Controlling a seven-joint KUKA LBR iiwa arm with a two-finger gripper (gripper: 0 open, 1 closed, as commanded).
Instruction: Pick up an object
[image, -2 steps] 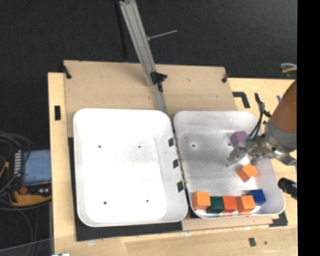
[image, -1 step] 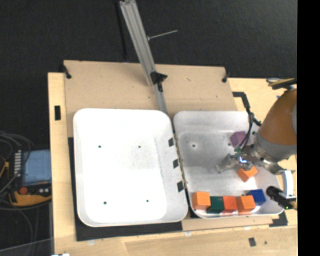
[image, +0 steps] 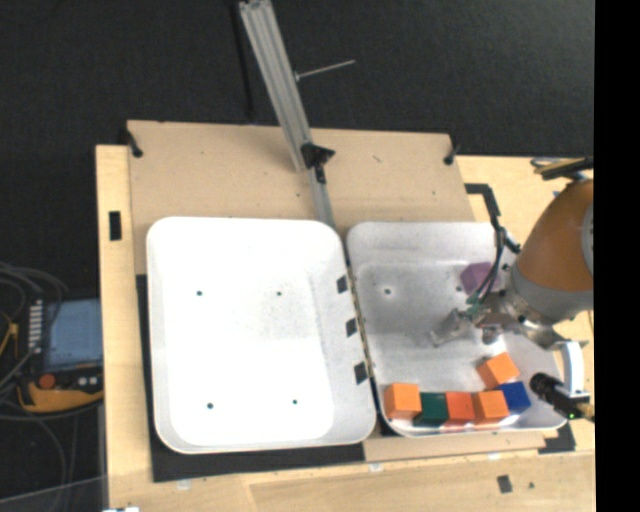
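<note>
My gripper (image: 458, 325) hangs low over the middle of the right bin (image: 400, 260), reaching in from the right under the orange wrist band. A purple object (image: 477, 272) lies just behind it, partly hidden by the arm. Along the bin's front wall sit an orange block (image: 404, 399), a green block (image: 433, 407), two more orange blocks (image: 460, 405) (image: 490, 404) and a blue block (image: 515, 396). Another orange block (image: 497, 369) lies tilted just in front of the gripper, to its right.
The left bin (image: 180, 300) stands beside the right one, their rims touching. A slanted metal rail (image: 285, 90) rises from behind the bins. Cables and a blue box (image: 72, 335) sit off the bench at left.
</note>
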